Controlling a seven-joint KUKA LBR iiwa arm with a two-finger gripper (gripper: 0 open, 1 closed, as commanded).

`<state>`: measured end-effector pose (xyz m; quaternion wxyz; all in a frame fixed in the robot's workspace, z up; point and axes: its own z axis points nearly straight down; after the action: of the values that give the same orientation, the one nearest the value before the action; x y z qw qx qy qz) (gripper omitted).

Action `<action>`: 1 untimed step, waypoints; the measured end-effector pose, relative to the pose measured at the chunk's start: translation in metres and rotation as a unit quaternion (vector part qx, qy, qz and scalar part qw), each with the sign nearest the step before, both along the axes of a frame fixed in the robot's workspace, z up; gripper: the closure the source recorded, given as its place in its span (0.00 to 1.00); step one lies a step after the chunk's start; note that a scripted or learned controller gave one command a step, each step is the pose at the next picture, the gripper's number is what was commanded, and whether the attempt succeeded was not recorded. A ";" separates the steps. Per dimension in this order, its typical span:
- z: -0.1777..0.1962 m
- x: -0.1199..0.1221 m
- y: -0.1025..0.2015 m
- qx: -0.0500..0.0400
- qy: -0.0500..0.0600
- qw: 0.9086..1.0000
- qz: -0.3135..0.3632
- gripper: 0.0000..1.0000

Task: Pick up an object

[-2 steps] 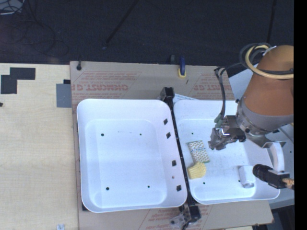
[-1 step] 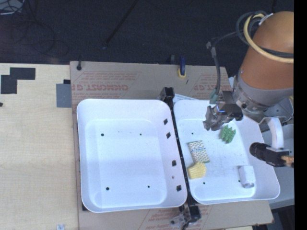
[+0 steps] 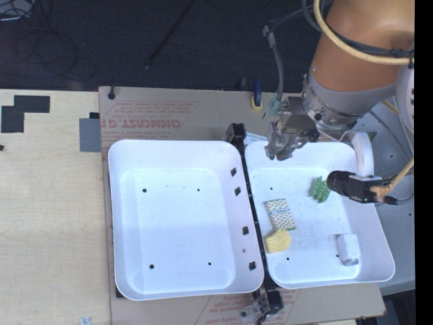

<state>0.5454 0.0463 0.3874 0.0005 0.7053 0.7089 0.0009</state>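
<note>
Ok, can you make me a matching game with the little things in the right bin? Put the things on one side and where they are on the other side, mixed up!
Things:
1. green object
2. patterned packet
3. yellow object
4. white cylinder

Places:
A. near the bin's front right corner
B. by the black handle at the right wall
C. middle of the bin, just behind the yellow one
D. near the divider between the bins, in front of the packet

Pairs: 1-B, 2-C, 3-D, 4-A
</note>
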 end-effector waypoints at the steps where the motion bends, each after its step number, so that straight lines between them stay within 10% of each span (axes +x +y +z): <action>1: -0.040 -0.008 0.009 -0.001 0.005 1.000 -0.002 1.00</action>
<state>0.5377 0.0548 0.3477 -0.0025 0.7067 0.7075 -0.0032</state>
